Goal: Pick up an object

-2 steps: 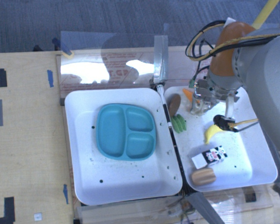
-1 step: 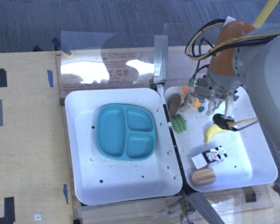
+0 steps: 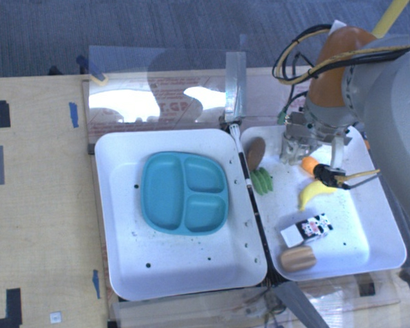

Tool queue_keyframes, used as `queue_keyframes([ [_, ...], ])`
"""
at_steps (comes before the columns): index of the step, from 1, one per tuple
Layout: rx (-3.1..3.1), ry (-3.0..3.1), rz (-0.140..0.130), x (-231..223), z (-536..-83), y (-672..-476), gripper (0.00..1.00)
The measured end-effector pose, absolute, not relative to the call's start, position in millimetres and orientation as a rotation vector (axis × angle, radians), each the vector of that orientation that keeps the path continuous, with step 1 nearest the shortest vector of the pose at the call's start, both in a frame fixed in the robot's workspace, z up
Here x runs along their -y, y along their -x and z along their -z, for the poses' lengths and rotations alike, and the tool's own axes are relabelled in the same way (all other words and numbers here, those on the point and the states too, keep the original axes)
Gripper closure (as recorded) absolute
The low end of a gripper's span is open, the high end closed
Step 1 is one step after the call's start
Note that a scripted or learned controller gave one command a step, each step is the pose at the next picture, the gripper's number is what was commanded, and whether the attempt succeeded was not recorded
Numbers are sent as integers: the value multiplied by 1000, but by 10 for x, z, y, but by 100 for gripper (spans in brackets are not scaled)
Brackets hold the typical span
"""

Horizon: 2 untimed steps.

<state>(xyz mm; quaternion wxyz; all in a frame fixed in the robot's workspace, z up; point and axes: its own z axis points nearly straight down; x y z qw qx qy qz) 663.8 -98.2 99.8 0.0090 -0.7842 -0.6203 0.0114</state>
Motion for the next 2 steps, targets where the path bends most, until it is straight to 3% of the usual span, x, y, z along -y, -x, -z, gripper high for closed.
queue_keyframes([
  [1, 1865, 2525, -6, 1744, -1025, -6426, 100],
  [2, 1872, 2517, 0, 1690, -1026, -6444, 0],
])
